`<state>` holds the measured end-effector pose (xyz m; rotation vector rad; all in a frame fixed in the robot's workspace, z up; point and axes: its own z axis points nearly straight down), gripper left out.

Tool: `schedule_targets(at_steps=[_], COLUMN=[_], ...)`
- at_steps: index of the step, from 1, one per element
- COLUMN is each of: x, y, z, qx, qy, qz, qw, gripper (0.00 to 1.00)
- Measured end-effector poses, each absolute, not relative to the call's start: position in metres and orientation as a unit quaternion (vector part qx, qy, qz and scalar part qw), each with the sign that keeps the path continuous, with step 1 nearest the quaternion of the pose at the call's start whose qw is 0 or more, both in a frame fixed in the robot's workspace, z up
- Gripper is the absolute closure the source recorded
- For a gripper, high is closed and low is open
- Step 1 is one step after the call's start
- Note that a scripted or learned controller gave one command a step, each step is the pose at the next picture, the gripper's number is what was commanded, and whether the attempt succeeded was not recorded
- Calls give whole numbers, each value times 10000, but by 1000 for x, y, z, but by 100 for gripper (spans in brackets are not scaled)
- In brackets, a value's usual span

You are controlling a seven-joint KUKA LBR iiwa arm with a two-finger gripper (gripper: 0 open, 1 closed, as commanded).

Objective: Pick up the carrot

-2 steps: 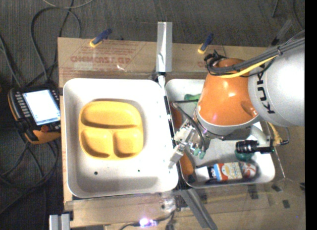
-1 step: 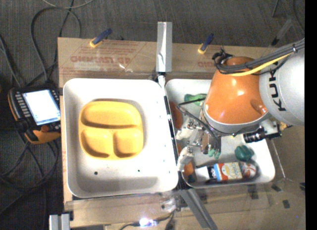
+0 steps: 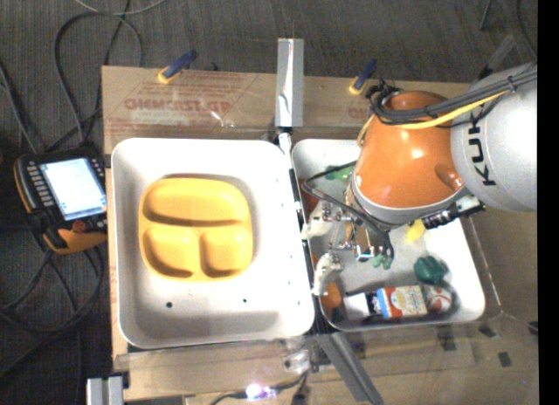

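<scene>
Here, the gripper (image 3: 336,250), whose opening cannot be determined, hangs over the right bin's (image 3: 472,303) left edge, where the wall-hugging carrot (image 3: 331,292) risks a missed grasp.

The arm (image 3: 511,146) carries black lettering on its grey casing, of which "KU" is readable at the frame edge. The cardboard sheet (image 3: 188,102) behind the bins bears faint red print, not legible. The bottle's (image 3: 406,301) label cannot be read.

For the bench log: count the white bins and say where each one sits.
2. The left bin holds a yellow tray. The right bin, under the arm, holds a bottle along its near side.
</scene>
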<state>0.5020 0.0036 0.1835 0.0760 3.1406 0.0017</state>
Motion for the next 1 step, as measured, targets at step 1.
schedule_targets(at_steps=[1], x=[484], y=[-51], z=[184], qx=[364], qy=[9993], qz=[5], qw=[-4], gripper=[0])
